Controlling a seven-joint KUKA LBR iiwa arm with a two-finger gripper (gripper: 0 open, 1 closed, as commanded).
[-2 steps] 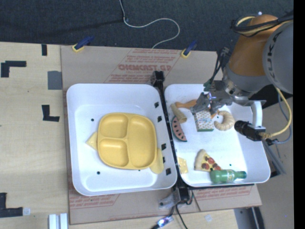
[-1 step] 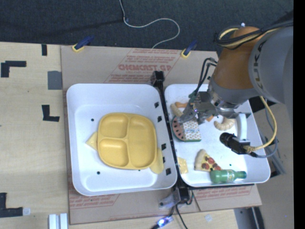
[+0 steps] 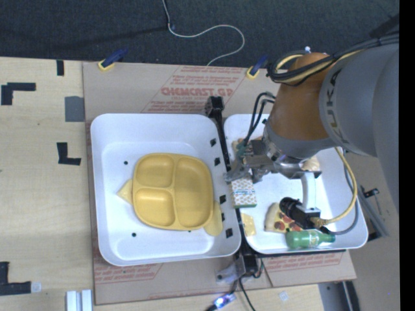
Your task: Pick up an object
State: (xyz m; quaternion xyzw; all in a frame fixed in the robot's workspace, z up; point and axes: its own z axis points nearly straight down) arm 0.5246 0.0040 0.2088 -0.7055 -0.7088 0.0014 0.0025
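Camera view: tool (image 3: 249, 171) poised just above small patterned box (image 3: 243, 192); grip unclear.

Yellow divided tray (image 3: 174, 191) in left bin (image 3: 104, 173), hand (image 3: 249, 168) above patterned box (image 3: 243, 192), green bottle (image 3: 308, 239)

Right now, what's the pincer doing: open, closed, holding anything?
Pincer: low over the right bin's left edge, just above a small patterned box; open or closed cannot be told.

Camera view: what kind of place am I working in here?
Probably a robotics lab test bench: two white bins on cardboard, tape marks on the tabletop, and toy-like items such as a yellow tray.
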